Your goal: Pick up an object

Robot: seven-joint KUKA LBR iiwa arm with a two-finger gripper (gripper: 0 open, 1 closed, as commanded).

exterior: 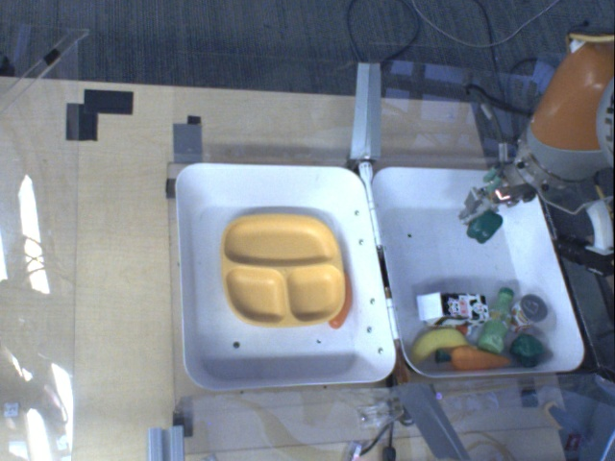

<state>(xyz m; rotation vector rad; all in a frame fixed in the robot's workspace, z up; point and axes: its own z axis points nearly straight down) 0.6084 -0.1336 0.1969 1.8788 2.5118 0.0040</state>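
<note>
Below me a yellow divided tray [282,279] sits in the left bin [197,257]; black cables [423,17] loop beyond my bench [106,286].

Arm [574,104] from right, claw [488,200] lowered

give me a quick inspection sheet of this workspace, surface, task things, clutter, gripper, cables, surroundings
surface: light wooden bench bearing two shallow white bins side by side, left bin and right bin.
job's things: heap in the right bin's near corner: banana, orange carrot-like piece, green bottle, black-and-white carton, dark green piece, small grey round item.
clutter: yellow divided tray in the left bin, a small orange item at its near right edge.
grippers: gripper over the right bin's far part, a dark green object just below it; grasp unclear.
cables: black cables looping on the floor behind the bench.
surroundings: dark carpet; metal frame post between the bins.
</note>
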